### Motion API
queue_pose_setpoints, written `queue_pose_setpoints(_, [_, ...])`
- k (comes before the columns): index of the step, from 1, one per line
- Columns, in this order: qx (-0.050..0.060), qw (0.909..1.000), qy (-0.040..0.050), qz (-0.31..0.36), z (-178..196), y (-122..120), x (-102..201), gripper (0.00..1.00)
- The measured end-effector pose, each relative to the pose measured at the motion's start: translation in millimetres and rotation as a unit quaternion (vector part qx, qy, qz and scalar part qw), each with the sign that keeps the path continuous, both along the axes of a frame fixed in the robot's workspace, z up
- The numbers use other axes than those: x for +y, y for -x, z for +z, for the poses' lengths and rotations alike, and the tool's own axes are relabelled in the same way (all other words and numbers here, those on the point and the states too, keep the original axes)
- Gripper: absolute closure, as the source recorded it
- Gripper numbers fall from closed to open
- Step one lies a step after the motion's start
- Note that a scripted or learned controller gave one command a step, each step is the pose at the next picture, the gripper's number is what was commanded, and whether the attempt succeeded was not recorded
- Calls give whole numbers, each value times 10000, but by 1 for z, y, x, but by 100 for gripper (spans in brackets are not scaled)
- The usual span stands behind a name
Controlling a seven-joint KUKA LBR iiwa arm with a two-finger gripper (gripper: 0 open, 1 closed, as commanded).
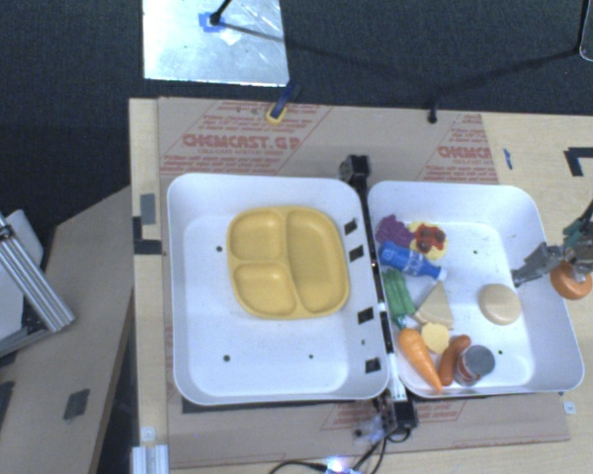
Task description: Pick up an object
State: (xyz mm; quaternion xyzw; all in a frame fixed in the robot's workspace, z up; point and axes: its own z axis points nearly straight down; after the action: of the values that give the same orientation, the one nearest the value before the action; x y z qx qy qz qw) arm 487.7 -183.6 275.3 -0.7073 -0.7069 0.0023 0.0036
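Two shallow white bins side by side on the counter [148,294]. Left bin [193,363] carrying a yellow divided plate [287,262] at its centre. Right bin [544,363] crowded along its 9 o'clock wall: purple grapes [392,232] and a red berry cluster [430,235] toward 11, a blue bottle [408,261] lying with its long axis running 10 to 4, a green vegetable [396,292] below it, a cheese wedge [437,307], then an orange carrot [416,355], a sausage [452,355] and a small tin can [475,362] near 6 o'clock. Round beige bun [499,303] sitting apart, right of centre.

Gripper [530,265] poised over the bin's 3 o'clock rim, orange band just behind it; released or clenched, cannot tell, and nothing seen between it. Nearest target judged to be the bun, lying toward 7 o'clock from the gripper, close by and free on every side; the heap lies well apart toward 9.
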Motion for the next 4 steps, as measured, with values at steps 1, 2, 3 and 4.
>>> queue_pose_setpoints(1, [-51,10000,13,19,5,-2,1,0])
queue_pose_setpoints(2, [-37,10000,7,11,-40,5,4,0])
queue_pose_setpoints(3, [-34,10000,5,10,-89,13,8,0])
queue_pose_setpoints(4, [-32,10000,4,5,-135,14,0,0])
